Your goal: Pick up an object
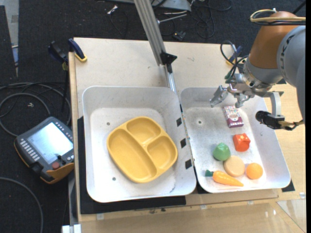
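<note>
White plastic bins sit side by side on the pale desk (pixel 121 57) as we catch the grey-and-orange arm (pixel 277 47) reaching in from the right, its claw (pixel 229 97) poised over the upper part of the right bin (pixel 199 130). We see the claw's two fingers spread apart, with nothing between them. We judge this to be the approach, before any grasp: the claw hangs just above and to the left of a small pink-and-white carton (pixel 233 116), the nearest candidate, which lies flat on the bin floor. Further down the same bin we find a red faceted block (pixel 241 141), a green rounded piece (pixel 221 152), a tan disc like a bun (pixel 234 166), an orange ball (pixel 254 171) and a tapered orange carrot (pixel 226 178) with a green stub, all with the smooth, slightly glossy look of toy plastic. The left bin (pixel 97 106) holds a yellow three-compartment plate (pixel 142 149), matte and shallow. In our view, the next move calls for shifting the claw slightly toward the carton, lining the fingers across its narrow sides, then descending before closing; the boxy carton should offer flat faces to pinch, while the round pieces would be likelier to slip.
</note>
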Available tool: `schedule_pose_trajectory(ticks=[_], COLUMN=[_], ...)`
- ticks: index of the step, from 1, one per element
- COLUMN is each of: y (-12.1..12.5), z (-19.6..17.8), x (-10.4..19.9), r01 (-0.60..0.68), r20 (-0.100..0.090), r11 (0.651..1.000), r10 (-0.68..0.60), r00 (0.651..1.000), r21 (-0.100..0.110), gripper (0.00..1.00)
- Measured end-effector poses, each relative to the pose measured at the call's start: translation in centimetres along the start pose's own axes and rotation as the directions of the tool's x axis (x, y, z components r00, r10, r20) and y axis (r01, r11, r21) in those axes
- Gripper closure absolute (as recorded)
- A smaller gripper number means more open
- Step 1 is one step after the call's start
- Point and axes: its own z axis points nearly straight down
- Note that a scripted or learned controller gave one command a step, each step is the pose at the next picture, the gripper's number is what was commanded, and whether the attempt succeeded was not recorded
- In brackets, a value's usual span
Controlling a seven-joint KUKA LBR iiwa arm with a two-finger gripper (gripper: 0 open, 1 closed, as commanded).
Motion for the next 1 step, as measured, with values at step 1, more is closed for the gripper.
schedule_pose_trajectory(ticks=[1], y=[-0.68], z=[6.29], x=[0.31], r01=[-0.003], r20=[0.0], r11=[1.0], r10=[0.003], r00=[1.0], r21=[0.002], gripper=[0.0])
